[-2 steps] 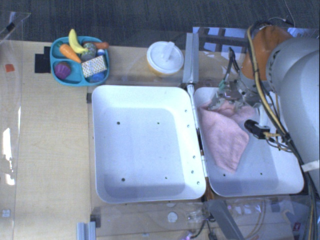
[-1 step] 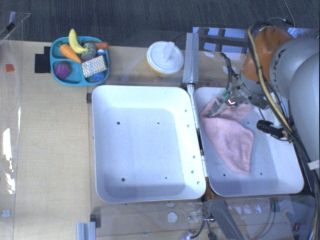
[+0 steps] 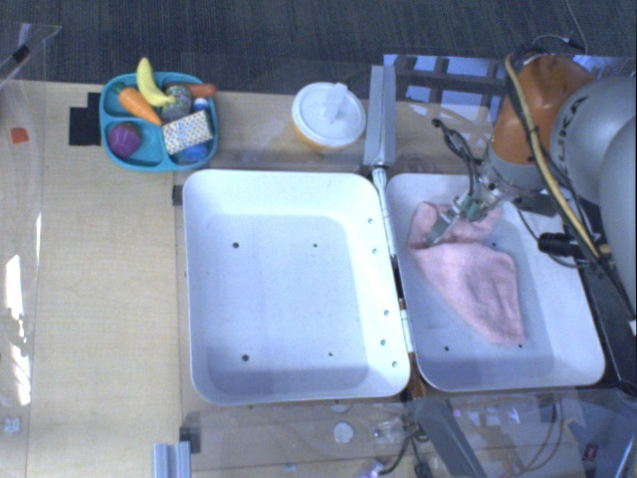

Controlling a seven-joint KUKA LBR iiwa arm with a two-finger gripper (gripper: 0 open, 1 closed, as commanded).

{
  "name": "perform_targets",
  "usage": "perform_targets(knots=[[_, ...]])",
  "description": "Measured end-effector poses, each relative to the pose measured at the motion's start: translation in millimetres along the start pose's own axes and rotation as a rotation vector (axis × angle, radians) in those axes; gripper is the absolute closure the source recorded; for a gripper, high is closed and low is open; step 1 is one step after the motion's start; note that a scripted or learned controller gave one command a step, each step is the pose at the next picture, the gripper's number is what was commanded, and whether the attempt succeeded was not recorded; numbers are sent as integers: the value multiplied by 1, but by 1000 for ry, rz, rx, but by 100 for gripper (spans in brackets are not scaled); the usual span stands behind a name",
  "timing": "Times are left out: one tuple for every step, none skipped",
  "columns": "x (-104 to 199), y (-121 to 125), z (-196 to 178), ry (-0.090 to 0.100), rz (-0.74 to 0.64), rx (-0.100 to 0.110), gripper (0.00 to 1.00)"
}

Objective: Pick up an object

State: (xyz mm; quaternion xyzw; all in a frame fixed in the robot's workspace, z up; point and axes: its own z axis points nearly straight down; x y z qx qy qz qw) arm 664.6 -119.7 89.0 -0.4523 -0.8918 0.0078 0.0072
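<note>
I've got the tool [image 3: 468, 210] down at the top edge of the pink cloth [image 3: 476, 279] in the right bin [image 3: 587, 361]. Fabric's bunched up betw the fingers, so it looks pinched. Cloth's mostly flat on the bin floor, prob no lift yet.

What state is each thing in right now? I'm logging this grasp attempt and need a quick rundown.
pink cloth: crumpled in the right bin, its upper corner lifted at the gripper.
gripper: low over the cloth's upper corner; grasp not clear.
left bin: lying flat beside the right bin.
blue tray: on the bench, filled with toy food.
white-lidded cup: upright, lid on.
</note>
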Motion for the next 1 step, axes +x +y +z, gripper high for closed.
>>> perform_targets(knots=[[-2, 6, -14, -19, -3, -24, 100]])
